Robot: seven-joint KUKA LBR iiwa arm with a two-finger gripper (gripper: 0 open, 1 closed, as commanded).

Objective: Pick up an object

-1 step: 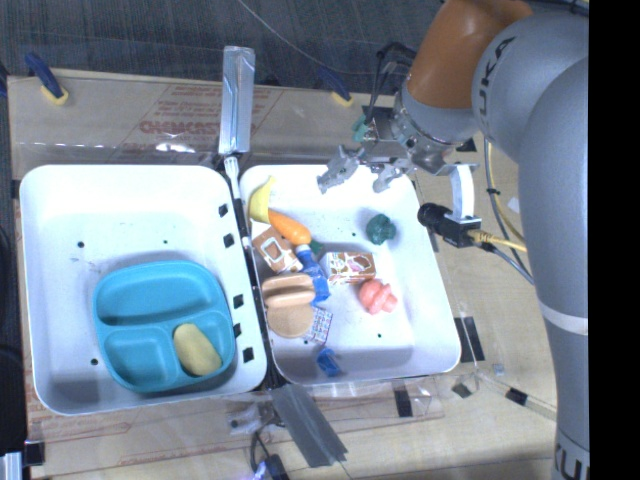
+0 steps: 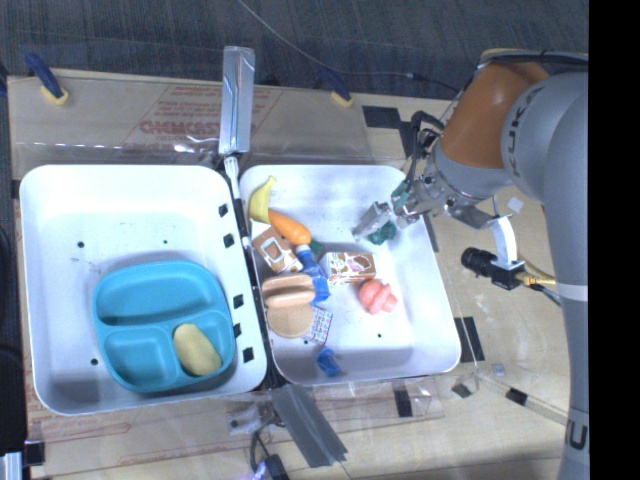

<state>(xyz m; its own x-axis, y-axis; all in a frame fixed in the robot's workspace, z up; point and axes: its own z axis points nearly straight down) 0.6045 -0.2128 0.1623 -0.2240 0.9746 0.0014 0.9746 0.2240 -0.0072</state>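
From the camera view, the grey arm (image 2: 540, 128) with its orange band reaches in from the right, and its gripper (image 2: 385, 223) hangs over the right bin (image 2: 440, 318) close to that bin's right wall, in the far half. A small dark teal thing shows at the fingertips, but whether it is held or simply part of the tool cannot be told, nor can I tell whether the fingers are apart or together (the view is too coarse there). In the right bin the objects cluster toward the left wall: a yellow banana (image 2: 262, 199) near the far left corner, an orange carrot (image 2: 291, 228) just beside it, a small brown-and-white box (image 2: 274, 253) below that, a hot dog bun (image 2: 289, 301) against the left wall, and a blue item (image 2: 329, 363) near the near edge. A printed packet (image 2: 349, 265) lies mid-bin, with a pink toy (image 2: 377, 296) just beside it toward the near right. The left bin (image 2: 60, 198) bears a blue divided tray (image 2: 150, 293) in its near half, and a yellowish potato (image 2: 197, 349) sits in the tray's near right compartment.
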